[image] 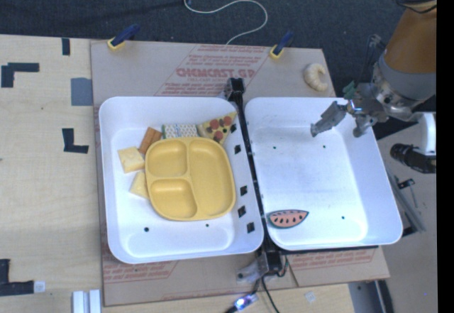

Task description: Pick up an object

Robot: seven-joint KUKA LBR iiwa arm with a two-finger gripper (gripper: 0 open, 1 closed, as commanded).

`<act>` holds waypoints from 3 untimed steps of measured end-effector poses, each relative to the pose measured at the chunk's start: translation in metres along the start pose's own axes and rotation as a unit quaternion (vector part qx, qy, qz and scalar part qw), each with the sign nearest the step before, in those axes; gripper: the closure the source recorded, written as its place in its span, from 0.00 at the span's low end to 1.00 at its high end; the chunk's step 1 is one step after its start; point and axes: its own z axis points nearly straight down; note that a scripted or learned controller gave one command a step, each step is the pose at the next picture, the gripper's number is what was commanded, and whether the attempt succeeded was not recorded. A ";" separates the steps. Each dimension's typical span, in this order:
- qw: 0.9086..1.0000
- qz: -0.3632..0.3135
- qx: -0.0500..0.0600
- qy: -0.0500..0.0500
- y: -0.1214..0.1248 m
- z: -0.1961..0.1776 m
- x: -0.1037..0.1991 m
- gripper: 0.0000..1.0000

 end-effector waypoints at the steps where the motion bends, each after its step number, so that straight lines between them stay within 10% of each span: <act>1: 1.000 -0.001 -0.006 -0.001 0.002 -0.007 0.000 0.00; 3: 1.000 -0.002 -0.004 -0.001 0.005 0.093 0.003 0.00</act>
